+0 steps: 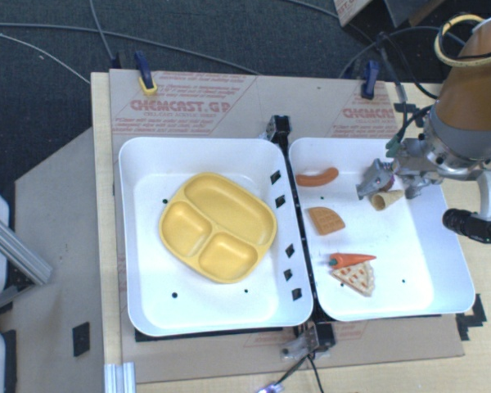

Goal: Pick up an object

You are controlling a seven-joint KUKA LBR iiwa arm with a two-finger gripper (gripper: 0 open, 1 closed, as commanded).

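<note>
Where gripper [382,188] hovers, cone [382,199] beneath.

Probably a robotics lab: twin white bins [139,244] on a clamped board [180,105], loose cables [98,23] across dark carpet, toy food for testing, aluminium framing [12,244] alongside.

Two white bins [139,219] sit on a tan surface [196,101] printed with red lettering. The left bin holds a yellow divided plate [218,227]. The right bin holds an orange-red sausage [317,177], a tan-brown bread piece [326,220], an orange carrot [351,259] and a beige waffle [357,279]. Blue clamps [144,70] mark the back edge.
</note>
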